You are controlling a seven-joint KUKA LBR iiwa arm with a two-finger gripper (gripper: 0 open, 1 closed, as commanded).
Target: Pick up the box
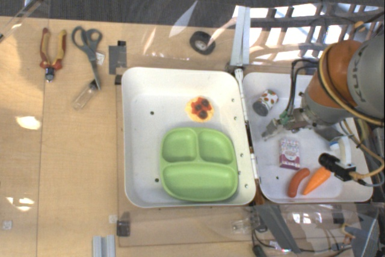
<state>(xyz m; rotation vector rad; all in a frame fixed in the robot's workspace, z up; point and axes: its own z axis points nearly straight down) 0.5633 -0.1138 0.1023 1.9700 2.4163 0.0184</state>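
The gripper (283,123) is hovering low in the right bin (361,194); its finger state cannot be determined. The box (290,153) (small, red and white) is lying flat just below the gripper, a sausage (298,182) and carrot (317,180) lying beyond it.

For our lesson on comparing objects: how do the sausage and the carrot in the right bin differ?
The sausage is reddish-brown; the carrot is orange. The sausage has rounded ends; the carrot tapers to a point at its lower end. The sausage lies left of the carrot. Both are elongated toy foods lying side by side, tilted the same way, near the right bin's front edge.
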